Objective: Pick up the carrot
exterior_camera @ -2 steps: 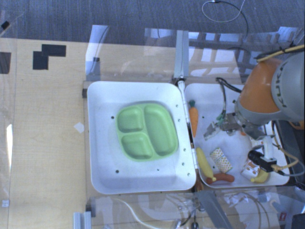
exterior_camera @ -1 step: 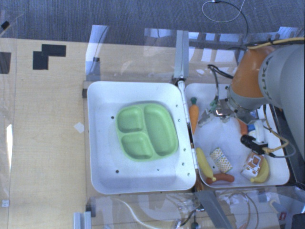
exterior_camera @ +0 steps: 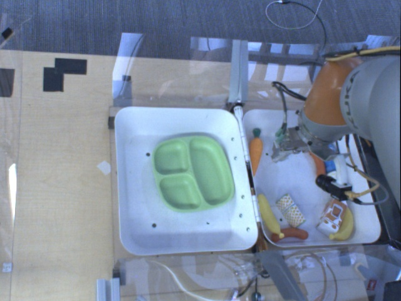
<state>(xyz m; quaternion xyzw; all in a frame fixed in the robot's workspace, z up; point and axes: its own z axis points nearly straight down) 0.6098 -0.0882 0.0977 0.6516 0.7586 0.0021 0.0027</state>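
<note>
The carrot (exterior_camera: 255,153) is orange with a small green top. It lies lengthwise along the left wall of the right bin (exterior_camera: 373,236), near the bin's back. My gripper (exterior_camera: 283,147) hangs over the back half of that bin, a short way to the right of the carrot and apart from it. The grey arm with its orange band (exterior_camera: 329,96) comes in from the right above it. Nothing shows in the gripper.
The left bin (exterior_camera: 135,231) holds a green divided plate (exterior_camera: 191,172). At the front of the right bin lie a yellow banana (exterior_camera: 267,214), a reddish sausage (exterior_camera: 293,234), a patterned block (exterior_camera: 291,210), a small carton (exterior_camera: 332,217) and a second banana (exterior_camera: 344,229). Black cables (exterior_camera: 335,187) trail by the arm.
</note>
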